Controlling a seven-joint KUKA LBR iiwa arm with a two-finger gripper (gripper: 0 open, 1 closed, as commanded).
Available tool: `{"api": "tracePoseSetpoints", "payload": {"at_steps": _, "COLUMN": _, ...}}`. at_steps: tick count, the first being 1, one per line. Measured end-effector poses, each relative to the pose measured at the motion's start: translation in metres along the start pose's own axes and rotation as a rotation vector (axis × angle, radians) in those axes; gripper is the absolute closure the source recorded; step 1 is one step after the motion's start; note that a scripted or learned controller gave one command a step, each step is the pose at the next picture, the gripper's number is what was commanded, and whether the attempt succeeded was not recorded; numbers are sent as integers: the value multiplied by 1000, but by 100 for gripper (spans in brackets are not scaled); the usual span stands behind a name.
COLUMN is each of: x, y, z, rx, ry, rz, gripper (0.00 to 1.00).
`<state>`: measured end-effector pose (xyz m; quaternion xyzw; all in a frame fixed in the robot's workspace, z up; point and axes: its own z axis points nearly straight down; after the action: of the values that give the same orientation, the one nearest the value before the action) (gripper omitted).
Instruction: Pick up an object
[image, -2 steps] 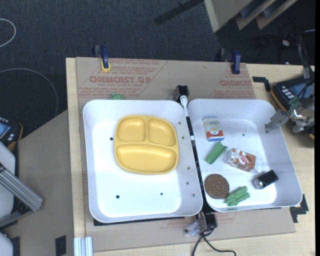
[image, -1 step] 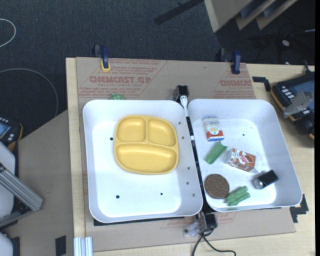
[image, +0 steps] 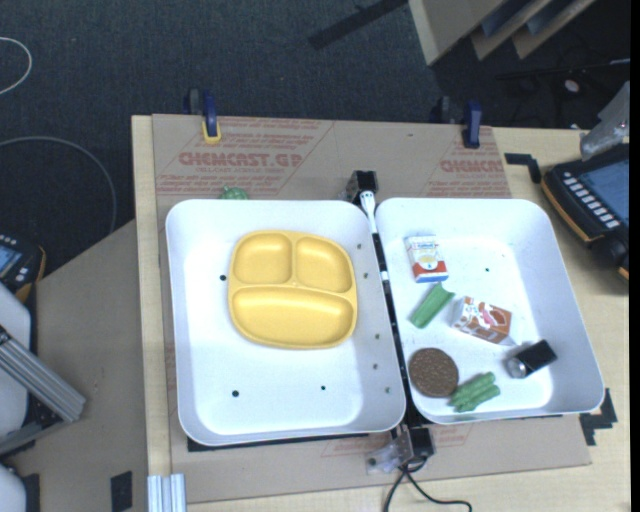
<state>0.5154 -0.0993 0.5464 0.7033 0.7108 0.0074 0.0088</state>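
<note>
The right bin (image: 545, 235) holds several small objects. A white carton with red and blue print (image: 426, 257) lies near its back left. Below it rests a green stick-shaped piece (image: 431, 306). A crinkled clear packet with red print (image: 483, 320) sits in the middle. A small black and silver item (image: 530, 360) lies toward the front right. A round brown cookie-like disc (image: 434, 371) sits at the front left, with a green pod-shaped toy (image: 474, 393) just beside it. A yellow divided plate (image: 293, 289) occupies the left bin (image: 200, 350).
Both bins rest on a brown board (image: 300, 150) held by two blue clamps (image: 209, 112) at the back. A black tablet-like device (image: 595, 200) lies off the bench at the right. A cable (image: 410, 480) trails from the front edge.
</note>
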Motion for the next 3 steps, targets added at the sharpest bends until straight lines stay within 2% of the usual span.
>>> {"api": "tracePoseSetpoints", "payload": {"at_steps": 1, "x": 58, "y": -43, "z": 194, "rx": 43, "ry": 5, "rz": 7, "gripper": 0}}
{"api": "tracePoseSetpoints", "payload": {"at_steps": 2, "x": 55, "y": -39, "z": 174, "rx": 18, "ry": 1, "rz": 10, "gripper": 100}}
{"api": "tracePoseSetpoints", "payload": {"at_steps": 3, "x": 117, "y": -38, "z": 156, "rx": 18, "ry": 3, "rz": 4, "gripper": 100}}
